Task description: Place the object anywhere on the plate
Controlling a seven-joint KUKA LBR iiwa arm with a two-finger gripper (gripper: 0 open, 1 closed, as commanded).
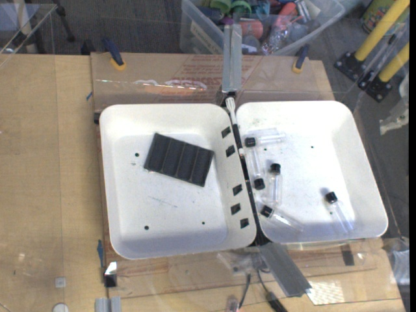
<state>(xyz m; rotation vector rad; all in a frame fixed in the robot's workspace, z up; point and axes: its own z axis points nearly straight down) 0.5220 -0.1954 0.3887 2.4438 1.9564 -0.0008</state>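
From my station I look down on two white bins side by side on the wooden table [45, 174]. The left bin [123, 229] holds the plate [179, 159], a dark ribbed rectangle lying flat and slightly askew, its long side running from upper left to lower right. It sits in the upper middle of that bin, apart from every wall.

The right bin [364, 174] holds the things to be moved: five clear vials with black caps, all lying on their sides. The top vial [264, 138] lies near the bin's upper left corner. The second vial [275, 177] and the third vial [259, 183] lie just below it, close to the divider. The fourth vial [276, 216] lies at the lower left of the bin, and the fifth vial [338, 210] lies well apart from the others towards the lower right. None of them touches the plate; the divider between the bins, with its row of black tabs [235, 188], stands between them and it.

I cannot tell whether the pincer is open or closed, nor how the vials lie relative to it.

Behind the bins a clear tub [195, 18] of colourful oddments stands at the far edge.
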